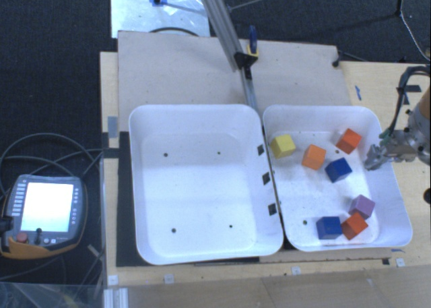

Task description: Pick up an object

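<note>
The grey two-finger gripper (374, 158) sits at the three o'clock edge of the right shallow white plastic bin (387, 185), low over its rim; it is too small and blurred to tell how the jaws stand, and nothing shows between them. All the candidates lie in this bin. A yellow wooden cube (283, 145) rests at ten o'clock, an orange cube (314, 157) just inside it, a red-orange cube (349, 140) at one o'clock and a dark blue cube (338, 169) near the centre. At five o'clock a purple cube (362, 205), a second red-orange cube (354, 226) and a second blue cube (328, 227) crowd together, the purple and red-orange ones touching. The left white bin (145, 165) stands beside it on the tan counter (202, 64). Judging by its place, the arm is poised at the bin's edge because the dark blue and upper red-orange cubes are nearest and stand apart, so they look the easier grasp; nothing is picked yet.
</note>
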You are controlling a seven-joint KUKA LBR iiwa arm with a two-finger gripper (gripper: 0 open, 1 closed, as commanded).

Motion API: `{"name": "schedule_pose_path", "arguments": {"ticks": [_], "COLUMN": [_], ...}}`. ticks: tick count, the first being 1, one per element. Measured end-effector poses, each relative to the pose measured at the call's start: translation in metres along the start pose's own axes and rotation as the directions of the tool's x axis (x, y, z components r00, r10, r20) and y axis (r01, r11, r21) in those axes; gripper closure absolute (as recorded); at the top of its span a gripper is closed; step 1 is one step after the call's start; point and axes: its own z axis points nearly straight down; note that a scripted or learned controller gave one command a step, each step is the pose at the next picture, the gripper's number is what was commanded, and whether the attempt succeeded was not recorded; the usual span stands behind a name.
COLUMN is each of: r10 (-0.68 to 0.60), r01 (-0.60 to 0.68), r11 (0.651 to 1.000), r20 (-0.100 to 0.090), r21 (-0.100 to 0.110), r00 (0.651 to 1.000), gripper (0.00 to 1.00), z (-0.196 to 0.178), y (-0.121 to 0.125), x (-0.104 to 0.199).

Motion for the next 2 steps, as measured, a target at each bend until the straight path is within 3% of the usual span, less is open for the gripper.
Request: {"name": "schedule_pose_path", "arguments": {"ticks": [1,2], "r10": [0.001,-0.006], "r01": [-0.001,0.006], "r11": [1.0,1.0], "r20": [0.001,-0.002], "r21": [-0.001,0.001], "r00": [1.0,1.0], "gripper": [1.0,1.0], "z": [-0.046,-0.049], "y": [0.002,0.031], "x": [-0.007,0.037]}}
